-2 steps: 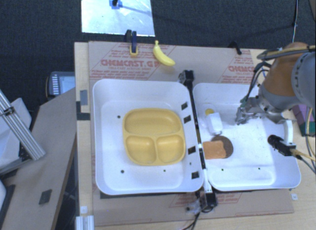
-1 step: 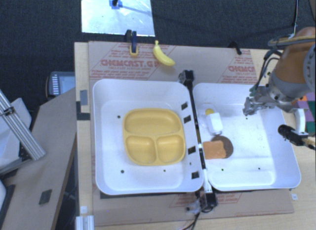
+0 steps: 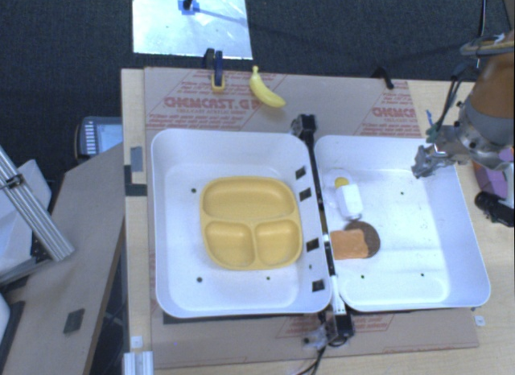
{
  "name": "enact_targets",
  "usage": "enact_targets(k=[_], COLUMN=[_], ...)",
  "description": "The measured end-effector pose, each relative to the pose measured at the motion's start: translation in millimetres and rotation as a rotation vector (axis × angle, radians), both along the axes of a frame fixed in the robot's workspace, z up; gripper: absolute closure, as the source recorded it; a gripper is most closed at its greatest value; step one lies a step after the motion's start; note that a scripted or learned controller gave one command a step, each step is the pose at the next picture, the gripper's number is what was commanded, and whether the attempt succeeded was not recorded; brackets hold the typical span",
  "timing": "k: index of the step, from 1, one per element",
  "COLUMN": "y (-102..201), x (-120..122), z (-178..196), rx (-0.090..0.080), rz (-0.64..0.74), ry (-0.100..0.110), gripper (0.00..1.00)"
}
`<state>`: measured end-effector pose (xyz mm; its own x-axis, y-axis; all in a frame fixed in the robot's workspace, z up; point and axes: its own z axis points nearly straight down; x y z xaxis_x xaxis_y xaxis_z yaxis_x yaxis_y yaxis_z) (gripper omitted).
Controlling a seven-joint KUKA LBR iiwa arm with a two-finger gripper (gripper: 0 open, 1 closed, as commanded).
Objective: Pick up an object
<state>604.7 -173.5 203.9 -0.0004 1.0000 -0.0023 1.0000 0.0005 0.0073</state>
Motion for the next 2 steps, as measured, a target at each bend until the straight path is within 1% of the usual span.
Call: enact_targets(k=[1,2], y=[-0.3,54.7], x=[1.2,1.6], z=[27.0,17.3], rx=[0.001,0.004], rz=[0.003,0.009], ry=[0.002,0.006], gripper=[1.00,1.00])
